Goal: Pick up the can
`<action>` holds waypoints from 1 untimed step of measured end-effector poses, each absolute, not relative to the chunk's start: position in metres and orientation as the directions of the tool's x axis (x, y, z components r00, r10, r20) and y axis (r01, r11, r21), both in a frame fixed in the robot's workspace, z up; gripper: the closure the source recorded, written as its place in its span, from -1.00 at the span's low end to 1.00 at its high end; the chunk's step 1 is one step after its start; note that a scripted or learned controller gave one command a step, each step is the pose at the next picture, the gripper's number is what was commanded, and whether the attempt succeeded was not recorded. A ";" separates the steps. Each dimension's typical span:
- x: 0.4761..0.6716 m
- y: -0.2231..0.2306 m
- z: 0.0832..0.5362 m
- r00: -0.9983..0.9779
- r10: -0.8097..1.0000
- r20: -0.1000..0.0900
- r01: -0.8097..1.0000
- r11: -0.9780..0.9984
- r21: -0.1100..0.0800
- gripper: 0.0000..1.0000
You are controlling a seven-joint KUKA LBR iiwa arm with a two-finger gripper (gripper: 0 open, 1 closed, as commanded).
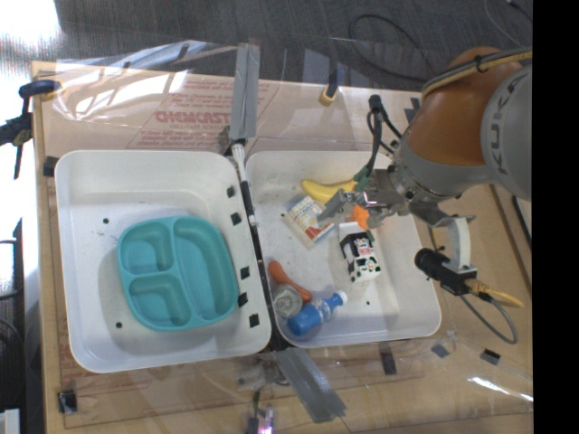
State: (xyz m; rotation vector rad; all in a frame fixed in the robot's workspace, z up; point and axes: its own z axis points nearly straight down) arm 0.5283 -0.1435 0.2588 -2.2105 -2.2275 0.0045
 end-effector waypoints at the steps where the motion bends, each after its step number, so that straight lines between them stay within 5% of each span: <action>1: 0.578 -0.113 0.110 0.039 0.999 -0.001 0.999 -0.039 -0.005 -1.00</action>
